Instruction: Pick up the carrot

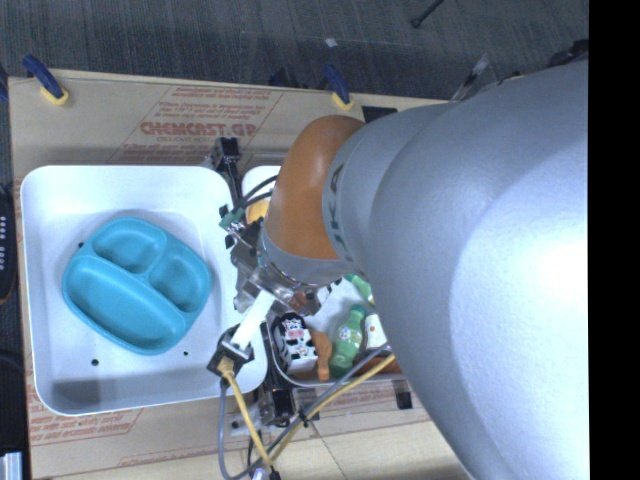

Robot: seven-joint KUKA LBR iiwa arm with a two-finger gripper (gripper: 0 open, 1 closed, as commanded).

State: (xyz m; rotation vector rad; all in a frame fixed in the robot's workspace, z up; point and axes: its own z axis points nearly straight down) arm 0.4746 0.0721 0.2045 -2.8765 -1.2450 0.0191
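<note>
We logged the arm (pixel 470 238) reaching in from the right and covering most of the right bin (pixel 258 183), its orange band (pixel 305 203) hanging over the bin's left half. The wrist hardware sat low over the bin contents. The gripper (pixel 285 318) was buried under the wrist and cabling; whether it was open or closed, we could not tell.

The carrot (pixel 323 356), as we read it, was the small orange piece lying near the front of the right bin, just beside a green item (pixel 347 340) and a white object with dark markings (pixel 293 338). Little of it showed, so the identification was tentative. Nothing placed it between the gripper's tips.

Our judgement: the step in hand was the approach or descent over the cluttered pile, with no grasp confirmed. The next move would call for settling squarely on the carrot without snagging its neighbours, closing, then lifting clear.

Count: two white bins; one blue divided plate (pixel 138 283) with three compartments, lying alone in the left bin (pixel 45 268); one carrot; one green item; one marked white object. Other pieces may have lain beneath the arm, hidden from us.
</note>
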